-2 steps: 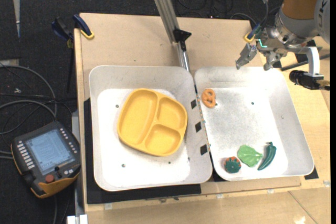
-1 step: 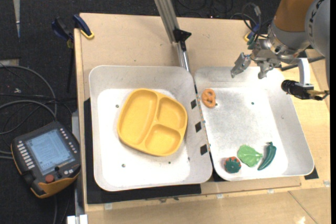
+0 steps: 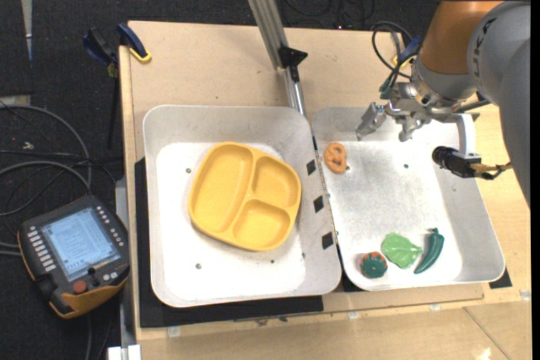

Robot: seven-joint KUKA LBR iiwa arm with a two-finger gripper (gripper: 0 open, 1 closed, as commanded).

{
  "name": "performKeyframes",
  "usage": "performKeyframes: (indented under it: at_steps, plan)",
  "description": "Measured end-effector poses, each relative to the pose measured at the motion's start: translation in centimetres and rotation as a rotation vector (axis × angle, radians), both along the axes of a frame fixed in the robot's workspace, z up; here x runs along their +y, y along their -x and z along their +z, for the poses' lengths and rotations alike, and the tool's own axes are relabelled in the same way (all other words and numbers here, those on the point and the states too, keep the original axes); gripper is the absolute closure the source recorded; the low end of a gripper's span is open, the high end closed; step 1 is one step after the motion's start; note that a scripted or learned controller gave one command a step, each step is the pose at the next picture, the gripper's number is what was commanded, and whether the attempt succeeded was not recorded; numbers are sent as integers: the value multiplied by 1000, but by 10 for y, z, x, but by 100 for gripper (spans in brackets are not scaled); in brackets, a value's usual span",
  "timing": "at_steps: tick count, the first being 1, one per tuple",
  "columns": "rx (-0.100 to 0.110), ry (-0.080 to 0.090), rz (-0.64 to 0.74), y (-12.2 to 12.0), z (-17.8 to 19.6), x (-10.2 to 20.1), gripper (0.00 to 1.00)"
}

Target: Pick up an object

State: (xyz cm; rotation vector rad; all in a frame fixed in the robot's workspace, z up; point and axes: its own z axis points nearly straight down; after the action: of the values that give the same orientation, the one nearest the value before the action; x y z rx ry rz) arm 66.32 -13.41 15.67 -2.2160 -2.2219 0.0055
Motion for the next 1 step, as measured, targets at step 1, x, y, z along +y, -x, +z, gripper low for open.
performKeyframes:
  at_steps: [1]
  plan:
    - [0,0,0,-7,-59,-2,0]
